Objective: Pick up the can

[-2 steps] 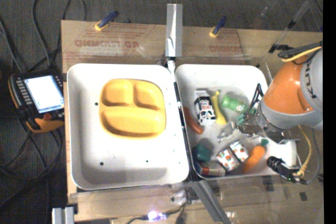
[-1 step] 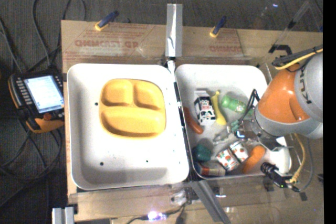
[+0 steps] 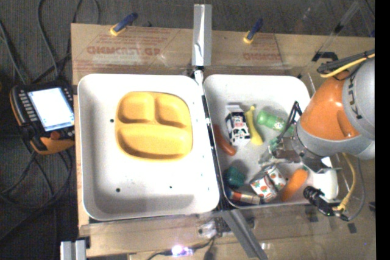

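White right bin (image 3: 256,83) holds the can (image 3: 269,182), lying near the front wall amid clutter. The end effector (image 3: 281,149) hovers just above; its state I cannot tell. Neighbouring orange item (image 3: 295,184) risks a mis-grasp.

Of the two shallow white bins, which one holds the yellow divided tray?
The left white bin holds the yellow divided tray, alone. The right white bin holds the small jumbled items, and the gripper reaches into it.
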`<state>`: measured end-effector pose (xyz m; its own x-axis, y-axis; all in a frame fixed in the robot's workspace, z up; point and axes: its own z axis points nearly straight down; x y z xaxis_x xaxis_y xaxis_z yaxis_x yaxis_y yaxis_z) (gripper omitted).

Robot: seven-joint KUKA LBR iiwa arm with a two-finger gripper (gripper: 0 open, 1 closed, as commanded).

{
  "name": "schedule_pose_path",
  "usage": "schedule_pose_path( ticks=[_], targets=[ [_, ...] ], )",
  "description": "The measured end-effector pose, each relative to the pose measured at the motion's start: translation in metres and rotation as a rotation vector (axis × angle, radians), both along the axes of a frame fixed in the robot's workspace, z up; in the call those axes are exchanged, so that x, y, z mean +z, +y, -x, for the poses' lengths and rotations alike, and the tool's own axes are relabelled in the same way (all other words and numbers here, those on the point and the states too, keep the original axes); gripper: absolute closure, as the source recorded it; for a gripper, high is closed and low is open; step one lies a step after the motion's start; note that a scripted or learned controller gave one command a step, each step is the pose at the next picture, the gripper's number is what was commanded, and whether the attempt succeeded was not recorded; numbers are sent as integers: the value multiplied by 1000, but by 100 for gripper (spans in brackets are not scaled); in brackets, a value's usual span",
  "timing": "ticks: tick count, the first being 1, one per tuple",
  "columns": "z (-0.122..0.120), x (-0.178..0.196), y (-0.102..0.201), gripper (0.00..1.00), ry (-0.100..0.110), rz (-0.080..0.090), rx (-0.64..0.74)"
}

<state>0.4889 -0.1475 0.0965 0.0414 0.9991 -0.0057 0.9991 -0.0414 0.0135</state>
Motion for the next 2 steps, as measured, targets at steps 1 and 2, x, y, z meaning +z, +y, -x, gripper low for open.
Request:
schedule_pose_path(
  ticks=[1, 2],
  targets=[
    [2, -1, 0, 0, 5, -2, 0],
    [2, 4, 2, 100, 11, -5, 1]
  ],
)
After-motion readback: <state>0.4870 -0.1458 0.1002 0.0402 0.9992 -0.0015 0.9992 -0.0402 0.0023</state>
